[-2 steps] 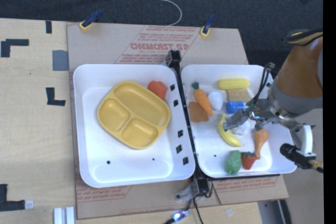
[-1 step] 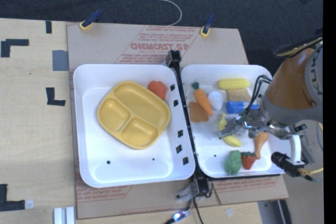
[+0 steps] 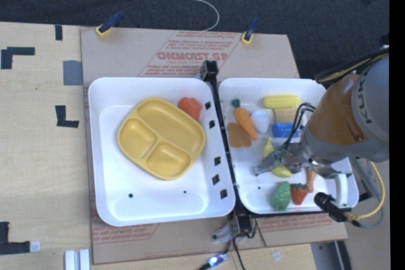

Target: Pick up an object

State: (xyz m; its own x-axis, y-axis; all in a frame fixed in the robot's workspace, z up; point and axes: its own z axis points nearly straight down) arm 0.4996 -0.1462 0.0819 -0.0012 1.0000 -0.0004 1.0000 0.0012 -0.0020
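1 gripper [image 3: 271, 165], beside yellow toy [image 3: 281, 170]

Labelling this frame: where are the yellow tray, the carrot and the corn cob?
yellow tray [image 3: 161, 137], camera view, its centre divider.
carrot [image 3: 245, 122], camera view, mid-body.
corn cob [image 3: 281, 101], camera view, middle.

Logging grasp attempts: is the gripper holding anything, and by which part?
Cannot tell. The gripper is low in the right bin beside a yellow toy, with no visible hold.
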